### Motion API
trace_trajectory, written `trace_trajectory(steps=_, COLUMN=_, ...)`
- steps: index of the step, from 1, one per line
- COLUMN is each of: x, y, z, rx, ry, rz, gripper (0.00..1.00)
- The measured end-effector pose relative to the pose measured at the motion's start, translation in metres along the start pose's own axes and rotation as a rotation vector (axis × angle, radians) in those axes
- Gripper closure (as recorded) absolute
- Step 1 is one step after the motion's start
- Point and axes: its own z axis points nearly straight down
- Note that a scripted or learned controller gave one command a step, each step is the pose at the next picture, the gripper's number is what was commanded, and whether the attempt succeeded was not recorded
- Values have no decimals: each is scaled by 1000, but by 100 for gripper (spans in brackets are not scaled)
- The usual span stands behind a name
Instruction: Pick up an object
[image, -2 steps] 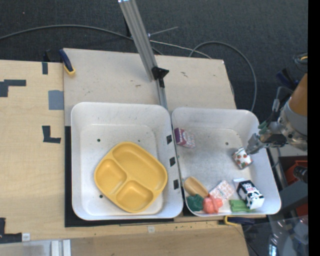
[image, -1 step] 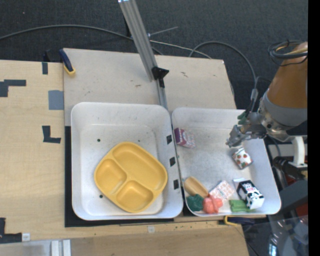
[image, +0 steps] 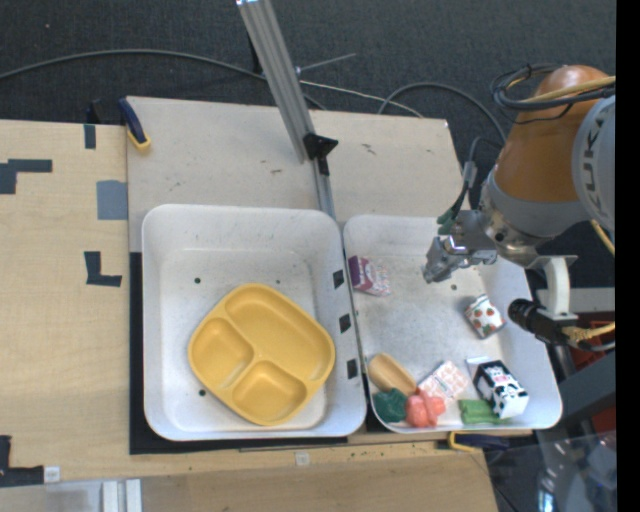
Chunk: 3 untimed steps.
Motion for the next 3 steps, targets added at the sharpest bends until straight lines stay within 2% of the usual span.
trace_trajectory(steps=1, x=61, y=15, z=2, rx=1, ry=1, rz=-1, gripper=100)
trace_trajectory(steps=2, x=110, y=30, z=0, rx=0, ry=0, rz=0, gripper=100)
trace_trajectory(steps=3, x=169, y=52, z=13, rx=1, ry=-1, rz=0, gripper=100)
